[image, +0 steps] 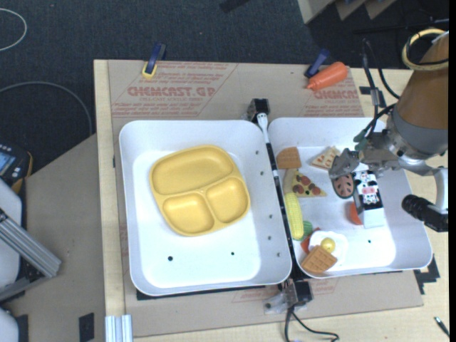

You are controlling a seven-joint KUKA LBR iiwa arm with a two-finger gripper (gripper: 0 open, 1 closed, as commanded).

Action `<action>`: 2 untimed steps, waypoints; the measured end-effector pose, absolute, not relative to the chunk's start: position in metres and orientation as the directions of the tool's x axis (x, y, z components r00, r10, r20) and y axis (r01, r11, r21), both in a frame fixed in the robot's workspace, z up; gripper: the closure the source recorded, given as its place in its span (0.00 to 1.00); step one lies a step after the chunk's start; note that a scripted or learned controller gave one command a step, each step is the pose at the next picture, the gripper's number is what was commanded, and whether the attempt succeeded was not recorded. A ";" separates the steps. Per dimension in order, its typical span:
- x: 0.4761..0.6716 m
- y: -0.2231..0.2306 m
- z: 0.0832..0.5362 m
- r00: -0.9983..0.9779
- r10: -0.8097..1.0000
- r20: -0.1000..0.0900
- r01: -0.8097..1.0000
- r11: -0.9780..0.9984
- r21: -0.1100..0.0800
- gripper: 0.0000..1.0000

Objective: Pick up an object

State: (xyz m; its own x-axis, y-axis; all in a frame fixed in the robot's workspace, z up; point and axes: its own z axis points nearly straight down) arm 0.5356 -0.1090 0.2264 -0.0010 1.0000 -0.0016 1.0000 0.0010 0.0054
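Note:
My gripper hangs over the middle of the right bin, reached in from the right. Just below it lies a small round brown-and-pink piece, too close for me to tell whether they touch. A black-and-white milk carton lies right beside it, with a red piece at its lower end. Further left are a cracker wedge, a toast slice, a pizza slice and a corn cob. A fried egg and a waffle sit near the front wall.
The left bin holds a yellow divided plate. An orange carrot toy and clamps lie on the board behind the bins. A black knob of the arm overhangs the right bin's right side.

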 end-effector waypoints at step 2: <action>0.593 -0.089 0.235 -0.002 1.000 -0.001 1.000 0.002 0.005 1.00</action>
State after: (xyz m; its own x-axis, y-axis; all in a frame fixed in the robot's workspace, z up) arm 0.5926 -0.0892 0.2349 -0.0019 1.0000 -0.0012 1.0000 0.0019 0.0052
